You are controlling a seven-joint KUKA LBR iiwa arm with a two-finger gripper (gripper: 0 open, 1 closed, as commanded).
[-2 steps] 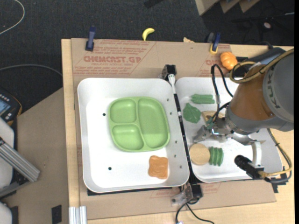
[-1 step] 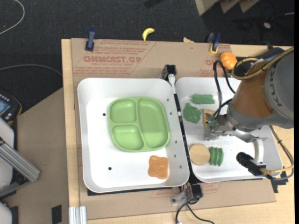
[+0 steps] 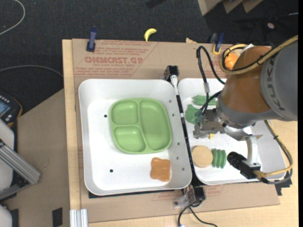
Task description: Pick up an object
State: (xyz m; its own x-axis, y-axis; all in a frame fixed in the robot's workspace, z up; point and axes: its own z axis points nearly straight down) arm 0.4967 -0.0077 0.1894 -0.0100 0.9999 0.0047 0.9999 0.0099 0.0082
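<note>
Camera view puts your gripper (image 3: pixel 204 129) low in the right bin (image 3: pixel 272 162), its grip hidden so you cannot tell, reaching between the green piece (image 3: pixel 194 111) and the cookie (image 3: pixel 202 156); next, close and lift.
</note>
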